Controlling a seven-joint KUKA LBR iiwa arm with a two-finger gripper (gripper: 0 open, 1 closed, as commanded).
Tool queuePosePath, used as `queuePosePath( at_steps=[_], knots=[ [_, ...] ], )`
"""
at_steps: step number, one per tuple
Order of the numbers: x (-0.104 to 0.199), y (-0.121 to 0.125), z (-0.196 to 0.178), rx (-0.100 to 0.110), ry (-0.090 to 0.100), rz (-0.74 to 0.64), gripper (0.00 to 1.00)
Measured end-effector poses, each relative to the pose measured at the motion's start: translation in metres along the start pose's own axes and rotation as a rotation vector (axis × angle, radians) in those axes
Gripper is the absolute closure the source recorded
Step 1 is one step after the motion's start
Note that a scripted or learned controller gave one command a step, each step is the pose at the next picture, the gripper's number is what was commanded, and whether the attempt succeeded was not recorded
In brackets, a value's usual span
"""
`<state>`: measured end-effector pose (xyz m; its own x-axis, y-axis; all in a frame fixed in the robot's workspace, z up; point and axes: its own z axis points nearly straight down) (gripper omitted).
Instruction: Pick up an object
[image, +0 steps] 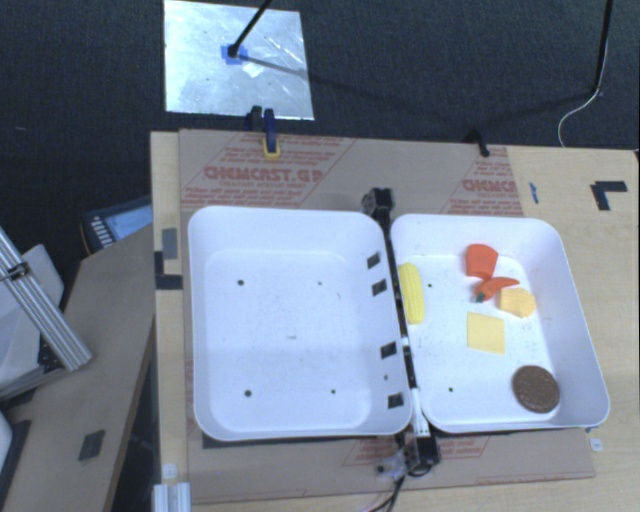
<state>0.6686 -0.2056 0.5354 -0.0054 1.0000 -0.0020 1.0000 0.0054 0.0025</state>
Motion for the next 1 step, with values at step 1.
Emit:
queuePosePath(
  at_steps=[1],
  knots=[
    [0.0, 0.0, 0.0, 0.0, 0.0, 0.0, 1.0]
  ],
)
